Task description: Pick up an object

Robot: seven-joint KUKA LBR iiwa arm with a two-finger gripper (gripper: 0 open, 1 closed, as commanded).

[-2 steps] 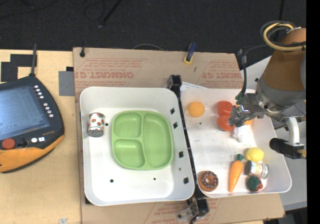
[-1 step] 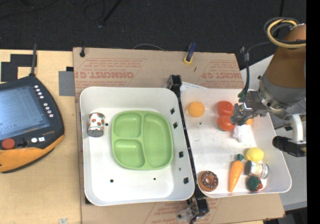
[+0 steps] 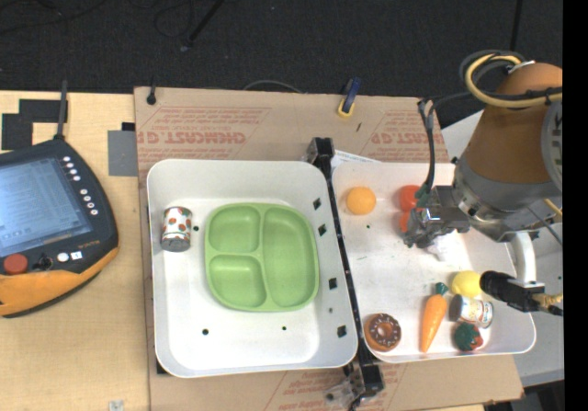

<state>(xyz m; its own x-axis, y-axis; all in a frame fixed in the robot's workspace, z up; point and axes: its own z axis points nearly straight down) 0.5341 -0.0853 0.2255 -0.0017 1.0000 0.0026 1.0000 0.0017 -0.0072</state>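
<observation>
Red, round and partly hidden behind my pincer (image 3: 428, 221), the tomato (image 3: 407, 197) sits in the right bin (image 3: 386, 257) near the orange ball (image 3: 360, 200), so I hang low beside it for a grasp, pincer state indeterminate.

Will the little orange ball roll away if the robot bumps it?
Probably. The orange ball looks round and smooth, and it sits alone on the flat floor of the right bin with nothing touching it, so a nudge could send it rolling. The bin's rim would likely stop it. Its curved, shiny-looking skin might also slip when squeezed. The gripper is close beside it.
</observation>
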